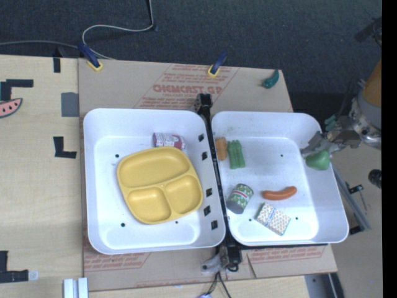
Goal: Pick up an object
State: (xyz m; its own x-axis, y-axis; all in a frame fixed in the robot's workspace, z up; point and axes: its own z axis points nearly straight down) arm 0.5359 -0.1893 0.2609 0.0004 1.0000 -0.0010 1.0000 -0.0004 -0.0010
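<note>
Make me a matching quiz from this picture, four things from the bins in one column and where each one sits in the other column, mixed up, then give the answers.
Things:
1. yellow divided tray
2. sausage
3. checkered packet
4. green block

Places:
A. right bin, near its front edge
B. left bin, across the middle
C. right bin, back part, close to the wall shared with the left bin
D. right bin, just behind the checkered packet

Pairs: 1-B, 2-D, 3-A, 4-C
</note>
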